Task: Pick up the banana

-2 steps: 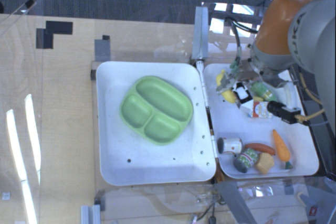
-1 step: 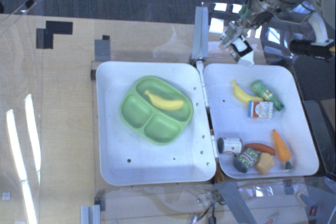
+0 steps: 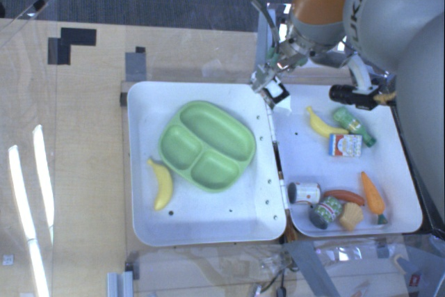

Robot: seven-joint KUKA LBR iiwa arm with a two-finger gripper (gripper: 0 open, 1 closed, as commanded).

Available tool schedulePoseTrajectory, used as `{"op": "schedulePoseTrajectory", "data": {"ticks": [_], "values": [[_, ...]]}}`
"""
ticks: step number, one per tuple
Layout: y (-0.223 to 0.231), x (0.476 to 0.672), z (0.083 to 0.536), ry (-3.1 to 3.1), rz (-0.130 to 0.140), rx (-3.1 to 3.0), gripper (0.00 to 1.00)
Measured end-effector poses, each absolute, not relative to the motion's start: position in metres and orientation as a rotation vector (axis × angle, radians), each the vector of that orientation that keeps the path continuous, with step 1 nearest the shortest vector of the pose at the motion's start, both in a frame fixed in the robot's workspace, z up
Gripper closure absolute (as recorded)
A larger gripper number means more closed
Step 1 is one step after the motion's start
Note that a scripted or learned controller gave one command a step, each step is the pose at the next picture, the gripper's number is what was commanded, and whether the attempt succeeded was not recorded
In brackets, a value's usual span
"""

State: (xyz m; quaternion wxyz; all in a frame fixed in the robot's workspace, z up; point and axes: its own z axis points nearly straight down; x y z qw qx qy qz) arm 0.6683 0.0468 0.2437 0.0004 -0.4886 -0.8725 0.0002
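Banana, yellow and curved [image 3: 162, 184], lies in the left white bin [image 3: 208, 229] beside the green three-compartment plastic plate [image 3: 207, 145]. A second yellow banana [image 3: 322, 124] rests in the right bin [image 3: 410, 209]. Farther back, the gripper [image 3: 270, 83] hangs over the bins' shared rim, holding nothing visible; its spread cannot be told.

Both bins [image 3: 208, 229] are white on a pale wood-toned bench [image 3: 62, 170]. The divided plate [image 3: 207, 145] is light green, and the banana [image 3: 162, 183] beside it is yellow. Toward the right bin's near edge lie a second yellow banana [image 3: 321, 124], a green bottle [image 3: 352, 124], an orange carrot [image 3: 373, 194] and a red sausage [image 3: 343, 197].
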Motion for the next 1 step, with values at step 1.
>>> {"op": "schedulePoseTrajectory", "data": {"ticks": [1], "values": [[0.0409,0.6288,0.1975,-2.680,-0.003,-1.645,1.00]]}}
